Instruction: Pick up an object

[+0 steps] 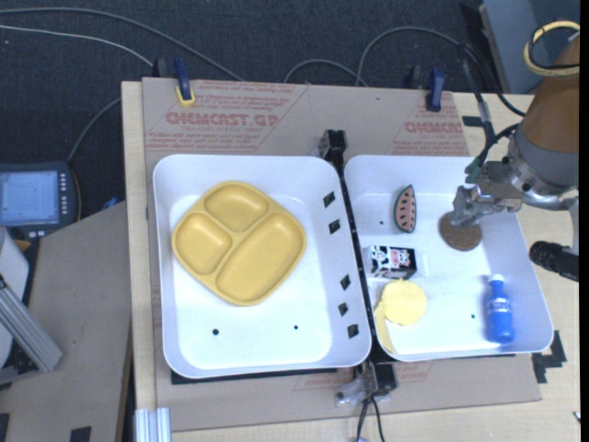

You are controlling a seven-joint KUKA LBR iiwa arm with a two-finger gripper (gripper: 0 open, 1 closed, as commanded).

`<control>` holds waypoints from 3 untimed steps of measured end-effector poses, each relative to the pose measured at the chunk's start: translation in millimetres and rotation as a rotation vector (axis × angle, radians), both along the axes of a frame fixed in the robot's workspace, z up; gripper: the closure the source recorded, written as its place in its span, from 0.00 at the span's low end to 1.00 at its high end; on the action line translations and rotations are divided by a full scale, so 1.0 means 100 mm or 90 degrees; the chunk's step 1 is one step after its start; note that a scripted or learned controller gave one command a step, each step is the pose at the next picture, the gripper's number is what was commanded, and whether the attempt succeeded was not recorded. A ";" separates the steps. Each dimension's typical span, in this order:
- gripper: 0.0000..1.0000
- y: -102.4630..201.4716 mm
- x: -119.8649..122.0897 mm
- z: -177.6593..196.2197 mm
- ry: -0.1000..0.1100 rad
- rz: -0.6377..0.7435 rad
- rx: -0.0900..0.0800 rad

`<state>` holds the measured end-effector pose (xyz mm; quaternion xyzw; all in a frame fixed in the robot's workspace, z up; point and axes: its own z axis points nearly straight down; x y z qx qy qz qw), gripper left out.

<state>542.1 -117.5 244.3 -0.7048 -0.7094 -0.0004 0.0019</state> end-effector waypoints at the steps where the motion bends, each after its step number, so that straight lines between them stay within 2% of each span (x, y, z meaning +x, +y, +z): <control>1: 1.00 0.48 0.17 -0.09 -0.001 0.000 0.000; 3: 1.00 1.45 0.29 0.02 -0.002 0.000 -0.001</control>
